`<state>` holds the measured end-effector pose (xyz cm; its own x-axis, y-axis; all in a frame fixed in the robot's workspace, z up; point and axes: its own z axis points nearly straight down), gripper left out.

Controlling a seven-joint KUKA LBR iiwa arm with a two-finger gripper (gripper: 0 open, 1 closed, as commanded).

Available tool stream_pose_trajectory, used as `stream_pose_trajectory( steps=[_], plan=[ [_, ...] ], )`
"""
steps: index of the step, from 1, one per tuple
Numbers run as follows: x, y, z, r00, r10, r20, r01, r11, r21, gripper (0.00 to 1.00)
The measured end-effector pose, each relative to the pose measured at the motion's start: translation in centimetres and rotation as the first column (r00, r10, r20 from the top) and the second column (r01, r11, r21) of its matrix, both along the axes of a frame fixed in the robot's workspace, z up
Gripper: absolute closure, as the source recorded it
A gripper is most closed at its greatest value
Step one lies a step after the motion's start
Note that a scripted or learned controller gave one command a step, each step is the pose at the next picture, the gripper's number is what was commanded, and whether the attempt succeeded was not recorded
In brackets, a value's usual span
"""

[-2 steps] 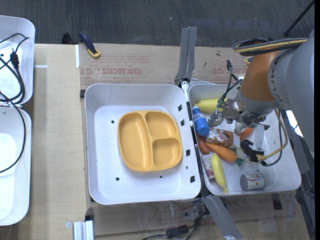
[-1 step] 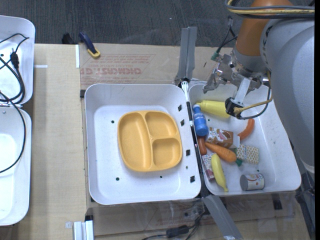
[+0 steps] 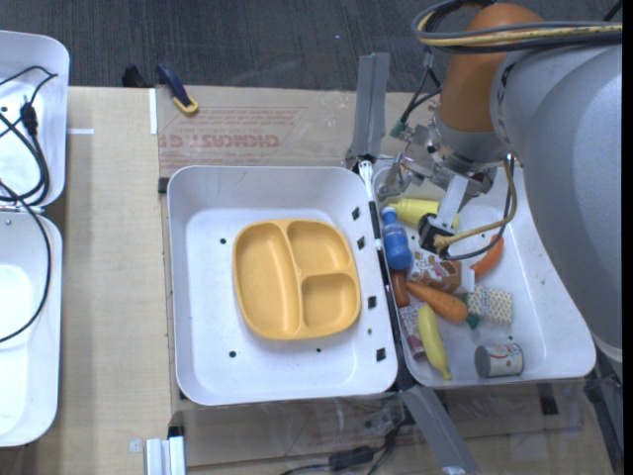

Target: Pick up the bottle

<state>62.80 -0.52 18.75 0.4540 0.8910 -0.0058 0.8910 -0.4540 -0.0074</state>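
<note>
We see the bottle (image 3: 397, 242), blue, lying in the right bin (image 3: 554, 295) close along that bin's left wall, its length running roughly parallel with the wall. The end effector (image 3: 401, 179) sits over the far left corner of the same bin, just beyond the bottle's far end, and we cannot tell how far open it is or whether it touches anything. Just beside the bottle, a pale yellow item (image 3: 416, 211) lies toward the far wall. Nearer the camera lie a carrot (image 3: 439, 301), a banana (image 3: 432, 341) and a small can (image 3: 497, 359) on its side. The left bin (image 3: 198, 295) holds a yellow divided plate (image 3: 296, 277) lying flat near its middle. Both bins rest on the desk (image 3: 109, 265).
</note>
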Motion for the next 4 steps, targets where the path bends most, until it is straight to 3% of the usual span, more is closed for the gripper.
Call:
stream_pose_trajectory(
  steps=[1, 2, 3, 4],
  plan=[
    [-5.4, 1.8, 0.0, 0.993, 0.121, 0.000, -0.121, 0.993, 0.001, 0.00],
    [-6.5, 3.6, 0.0, 0.992, 0.125, -0.001, -0.125, 0.992, 0.001, 0.00],
    [-7.5, 5.3, 3.8, 0.996, 0.088, 0.002, -0.088, 0.996, -0.001, 0.00],
    [-7.2, 9.8, -4.3, 0.998, 0.048, 0.026, -0.048, 0.999, -0.001, 0.00]
  ],
)
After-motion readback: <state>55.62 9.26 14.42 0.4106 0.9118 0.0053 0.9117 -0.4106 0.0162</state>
